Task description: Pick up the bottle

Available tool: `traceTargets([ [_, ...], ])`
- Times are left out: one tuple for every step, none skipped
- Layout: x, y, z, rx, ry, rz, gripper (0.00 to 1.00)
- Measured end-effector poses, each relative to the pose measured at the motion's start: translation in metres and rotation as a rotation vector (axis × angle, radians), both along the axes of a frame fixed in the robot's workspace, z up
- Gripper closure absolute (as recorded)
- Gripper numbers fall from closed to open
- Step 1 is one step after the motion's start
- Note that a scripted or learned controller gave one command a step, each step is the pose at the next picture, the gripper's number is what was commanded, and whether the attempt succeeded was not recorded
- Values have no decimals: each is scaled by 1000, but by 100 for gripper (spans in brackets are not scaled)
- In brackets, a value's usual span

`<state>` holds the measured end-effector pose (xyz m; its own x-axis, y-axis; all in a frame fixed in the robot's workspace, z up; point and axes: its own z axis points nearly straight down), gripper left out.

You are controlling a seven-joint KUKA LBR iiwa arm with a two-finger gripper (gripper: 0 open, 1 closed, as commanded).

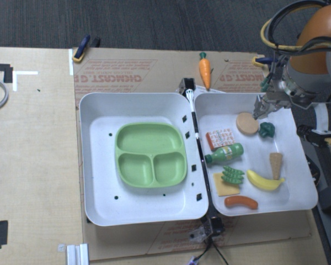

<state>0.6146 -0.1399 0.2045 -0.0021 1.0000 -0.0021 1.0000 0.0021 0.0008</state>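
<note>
The green bottle with a yellow label lies on its side in the right bin, cap pointing left, near the bin's left wall. My gripper hangs over the bin's back right part, just above the tan round cookie and beside the green broccoli piece. It is well to the upper right of the bottle, apart from it. Nothing shows between its fingertips.
Around the bottle lie a red-and-white box, green beans on a yellow slice, a banana, an ice-cream cone and a sausage. The left bin holds a green divided plate. A carrot lies behind the bins.
</note>
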Motion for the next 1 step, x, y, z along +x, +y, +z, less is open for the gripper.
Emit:
traceTargets([
  [-67,-65,23,2,2,-147,100],
])
